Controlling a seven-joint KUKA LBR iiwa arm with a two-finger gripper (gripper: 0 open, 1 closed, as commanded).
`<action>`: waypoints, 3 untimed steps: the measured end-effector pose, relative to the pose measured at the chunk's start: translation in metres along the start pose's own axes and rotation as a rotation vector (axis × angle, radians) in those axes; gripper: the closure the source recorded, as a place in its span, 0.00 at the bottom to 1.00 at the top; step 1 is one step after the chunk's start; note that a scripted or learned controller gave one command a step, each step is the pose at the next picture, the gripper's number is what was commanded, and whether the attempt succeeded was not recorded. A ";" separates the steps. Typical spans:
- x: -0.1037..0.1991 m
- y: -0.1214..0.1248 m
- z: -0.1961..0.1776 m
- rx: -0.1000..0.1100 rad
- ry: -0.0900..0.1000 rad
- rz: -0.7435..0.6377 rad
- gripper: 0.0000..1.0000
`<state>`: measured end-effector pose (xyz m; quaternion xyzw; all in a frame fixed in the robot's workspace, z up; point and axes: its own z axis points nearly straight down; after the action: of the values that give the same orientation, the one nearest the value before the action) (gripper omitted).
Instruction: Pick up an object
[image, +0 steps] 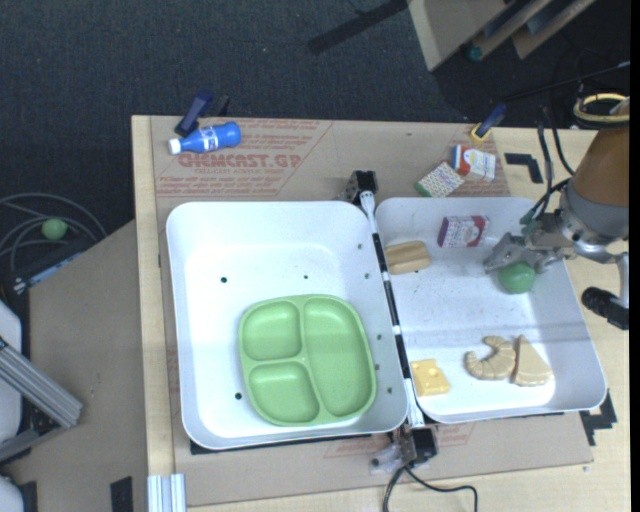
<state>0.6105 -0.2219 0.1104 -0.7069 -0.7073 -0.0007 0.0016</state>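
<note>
the gripper (520, 262) is low in the right bin (570, 395), fingers closed around a green ball (518, 279) near the far right wall; lifting it clear seems left.

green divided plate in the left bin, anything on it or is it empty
Empty. The green divided plate lies flat in the left bin, and all three compartments show bare green.

Left bin (190, 300): holds the divided tray (305, 358).
Right bin (590, 340): right of the left bin, touching; holds a ball (517, 277), a bread roll (407, 256), a cheese wedge (430, 377).
</note>
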 end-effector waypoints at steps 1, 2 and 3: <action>-0.001 0.001 -0.010 -0.003 -0.003 -0.001 1.00; 0.000 0.001 -0.010 -0.003 -0.003 0.000 0.00; 0.004 -0.022 0.026 -0.001 0.007 -0.005 0.00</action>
<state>0.5881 -0.2177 0.0843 -0.7052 -0.7090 -0.0035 0.0038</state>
